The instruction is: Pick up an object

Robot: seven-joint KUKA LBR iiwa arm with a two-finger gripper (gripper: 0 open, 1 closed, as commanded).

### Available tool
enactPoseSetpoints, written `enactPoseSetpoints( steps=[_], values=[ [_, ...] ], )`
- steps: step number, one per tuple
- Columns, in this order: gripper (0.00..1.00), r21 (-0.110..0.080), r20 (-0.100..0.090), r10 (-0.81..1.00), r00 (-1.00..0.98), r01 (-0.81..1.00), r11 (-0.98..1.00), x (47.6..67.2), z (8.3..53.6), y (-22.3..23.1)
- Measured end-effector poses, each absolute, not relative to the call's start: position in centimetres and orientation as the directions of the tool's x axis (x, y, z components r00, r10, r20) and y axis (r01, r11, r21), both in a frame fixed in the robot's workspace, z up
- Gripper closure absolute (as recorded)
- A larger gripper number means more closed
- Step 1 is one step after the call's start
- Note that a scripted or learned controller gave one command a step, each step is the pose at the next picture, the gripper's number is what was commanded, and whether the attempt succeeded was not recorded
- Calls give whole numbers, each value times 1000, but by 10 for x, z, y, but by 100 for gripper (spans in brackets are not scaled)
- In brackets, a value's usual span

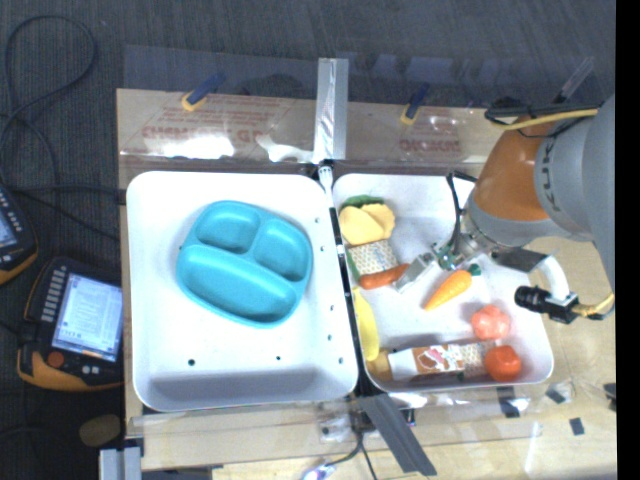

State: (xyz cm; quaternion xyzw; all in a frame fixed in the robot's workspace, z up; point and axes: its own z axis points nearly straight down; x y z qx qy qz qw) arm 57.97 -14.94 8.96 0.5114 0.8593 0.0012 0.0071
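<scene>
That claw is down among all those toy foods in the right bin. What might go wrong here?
The gripper sits low in the right bin, between the carrot and a small orange piece. Closing here, it might pinch neither, or nudge the carrot away. The toys lie crowded together, so a lift may knock the sandwich beside it. The carrot's tapered shape may also slip from a grip.
</scene>
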Motion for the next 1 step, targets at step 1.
enactPoseSetpoints(
  steps=[1],
  values=[
    [0, 6, -17, 653, -757, 653, 757, 546, 90, -143]
  ],
)
